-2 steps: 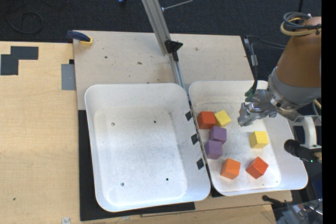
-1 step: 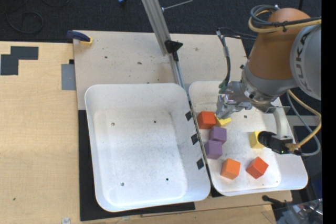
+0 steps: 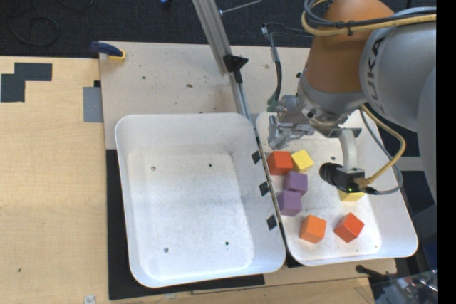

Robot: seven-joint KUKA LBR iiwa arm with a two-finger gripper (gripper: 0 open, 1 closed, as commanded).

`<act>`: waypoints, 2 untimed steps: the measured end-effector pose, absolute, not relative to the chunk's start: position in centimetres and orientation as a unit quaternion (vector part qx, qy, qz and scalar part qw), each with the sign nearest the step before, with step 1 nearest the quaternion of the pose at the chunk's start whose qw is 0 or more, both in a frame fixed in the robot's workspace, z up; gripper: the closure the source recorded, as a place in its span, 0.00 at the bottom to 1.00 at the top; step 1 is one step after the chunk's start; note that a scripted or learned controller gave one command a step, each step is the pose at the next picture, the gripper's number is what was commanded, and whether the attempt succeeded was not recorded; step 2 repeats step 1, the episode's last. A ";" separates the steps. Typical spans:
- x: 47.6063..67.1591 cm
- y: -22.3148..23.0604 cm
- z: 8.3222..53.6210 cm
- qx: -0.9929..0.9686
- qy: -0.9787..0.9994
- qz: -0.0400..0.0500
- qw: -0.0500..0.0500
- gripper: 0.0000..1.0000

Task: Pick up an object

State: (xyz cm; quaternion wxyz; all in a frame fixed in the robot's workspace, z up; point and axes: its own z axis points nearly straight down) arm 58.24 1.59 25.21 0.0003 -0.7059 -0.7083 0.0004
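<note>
Claw (image 3: pixel 285 130) tips blurred, yellow block (image 3: pixel 351 195) half hidden

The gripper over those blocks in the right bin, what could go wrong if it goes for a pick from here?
1. The gripper sits just above a tight cluster: red block, yellow block and two purple blocks. Closing there may nudge neighbours or catch two at once.
2. That cluster lies close to the right bin's left wall, so a finger might strike the rim.
3. The arm covers another yellow block, hiding part of the bin.
</note>
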 end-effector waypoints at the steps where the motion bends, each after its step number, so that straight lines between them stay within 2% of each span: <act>1: 61.3 6.4 23.4 -0.706 -0.708 0.001 0.001 1.00; 2: 61.3 6.4 23.4 -0.706 -0.708 0.001 0.001 1.00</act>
